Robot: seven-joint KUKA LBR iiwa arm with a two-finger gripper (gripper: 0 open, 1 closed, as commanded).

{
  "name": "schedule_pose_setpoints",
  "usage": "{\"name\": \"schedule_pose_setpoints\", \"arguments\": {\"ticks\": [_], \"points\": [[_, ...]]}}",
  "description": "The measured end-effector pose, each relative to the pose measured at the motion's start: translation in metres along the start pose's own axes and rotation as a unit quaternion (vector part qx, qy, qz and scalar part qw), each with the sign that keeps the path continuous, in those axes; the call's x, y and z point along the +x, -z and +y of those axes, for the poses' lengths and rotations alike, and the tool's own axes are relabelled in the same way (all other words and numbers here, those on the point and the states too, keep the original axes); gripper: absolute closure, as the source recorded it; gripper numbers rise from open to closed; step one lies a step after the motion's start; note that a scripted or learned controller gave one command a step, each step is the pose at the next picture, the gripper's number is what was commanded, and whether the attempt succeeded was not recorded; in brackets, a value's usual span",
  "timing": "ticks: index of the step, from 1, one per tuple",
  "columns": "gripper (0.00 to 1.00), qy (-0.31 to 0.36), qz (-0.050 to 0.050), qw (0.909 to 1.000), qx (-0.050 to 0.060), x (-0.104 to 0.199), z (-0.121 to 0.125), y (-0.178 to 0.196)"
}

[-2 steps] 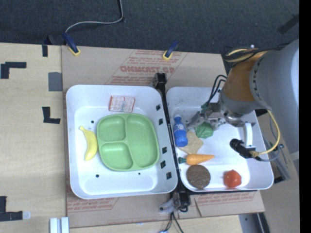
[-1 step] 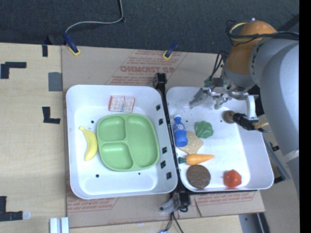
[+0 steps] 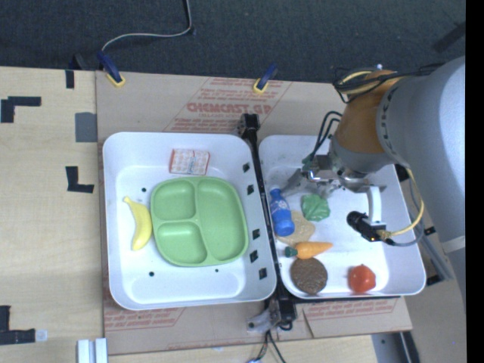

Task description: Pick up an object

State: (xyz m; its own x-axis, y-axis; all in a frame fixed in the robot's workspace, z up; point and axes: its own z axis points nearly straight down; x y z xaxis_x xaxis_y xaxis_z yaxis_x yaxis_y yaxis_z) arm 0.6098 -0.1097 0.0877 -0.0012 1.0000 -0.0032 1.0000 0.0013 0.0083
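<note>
In the right bin lie a blue bottle, a green leafy toy, an orange carrot, a brown round patty and a red tomato. My gripper hangs over the upper middle of that bin, just above the green toy and to the right of the bottle. The grey wrist and orange band sit above it and hide the fingertips.
The left bin holds a green divided plate, a yellow banana at its left and a small printed packet at the back. A black clamp stands on the divider between the bins.
</note>
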Motion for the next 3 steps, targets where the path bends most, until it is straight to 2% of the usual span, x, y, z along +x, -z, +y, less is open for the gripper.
{"name": "schedule_pose_setpoints", "arguments": {"ticks": [1, 2, 3], "points": [[0.00, 0.000, -0.001, 1.0000, -0.001, 0.001, -0.018, 0.001], [0.00, 0.000, -0.001, 1.0000, -0.001, 0.004, -0.052, 0.001], [0.00, 0.000, 0.001, 1.0000, 0.001, -0.036, -0.019, -0.001]]}}
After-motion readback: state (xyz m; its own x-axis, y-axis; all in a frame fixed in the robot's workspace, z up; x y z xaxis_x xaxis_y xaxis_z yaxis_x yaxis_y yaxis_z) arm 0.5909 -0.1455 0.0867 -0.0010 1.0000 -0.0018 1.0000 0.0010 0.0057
